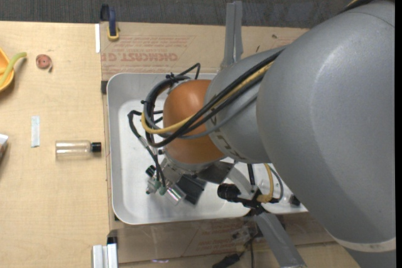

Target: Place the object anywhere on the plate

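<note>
The grey arm with its orange band (188,122) reaches from the right over the white bin (125,135) and covers most of it. Its gripper (168,190) hangs low near the bin's front edge, seen from above, with cables looped around the wrist. The arm's bulk hides whatever lies under it, and I can make out neither a plate nor an object held by the gripper.
On the wooden bench left of the bin lie a clear bottle with a black cap (78,148), a small white strip (35,132), a red disc (43,61) and a yellow item (6,69) at the left edge. A blue clamp (108,21) holds the cardboard behind the bin.
</note>
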`<state>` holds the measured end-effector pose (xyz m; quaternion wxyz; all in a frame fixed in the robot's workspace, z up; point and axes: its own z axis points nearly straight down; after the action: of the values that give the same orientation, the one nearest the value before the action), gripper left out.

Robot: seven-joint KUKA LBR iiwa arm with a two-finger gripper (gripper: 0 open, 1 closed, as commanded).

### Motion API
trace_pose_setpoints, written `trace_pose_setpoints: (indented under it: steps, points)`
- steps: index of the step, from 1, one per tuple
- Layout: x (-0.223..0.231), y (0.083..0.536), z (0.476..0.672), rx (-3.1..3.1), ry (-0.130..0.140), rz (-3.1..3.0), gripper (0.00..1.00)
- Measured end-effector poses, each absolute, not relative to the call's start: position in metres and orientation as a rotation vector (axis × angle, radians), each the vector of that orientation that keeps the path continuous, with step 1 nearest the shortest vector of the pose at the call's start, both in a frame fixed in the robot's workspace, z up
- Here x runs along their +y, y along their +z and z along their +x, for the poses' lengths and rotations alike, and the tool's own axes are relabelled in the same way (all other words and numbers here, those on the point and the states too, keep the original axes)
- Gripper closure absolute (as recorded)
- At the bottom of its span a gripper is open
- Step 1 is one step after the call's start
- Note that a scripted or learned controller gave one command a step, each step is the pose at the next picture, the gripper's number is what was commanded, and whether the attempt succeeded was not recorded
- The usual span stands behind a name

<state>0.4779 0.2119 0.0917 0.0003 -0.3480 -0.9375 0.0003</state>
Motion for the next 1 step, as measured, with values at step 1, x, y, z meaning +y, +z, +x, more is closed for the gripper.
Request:
trace_pose_setpoints:
  steps: [1]
  points:
    - [0.2109, 0.2299, 0.564, -2.944, 0.002, -1.101, 1.0]
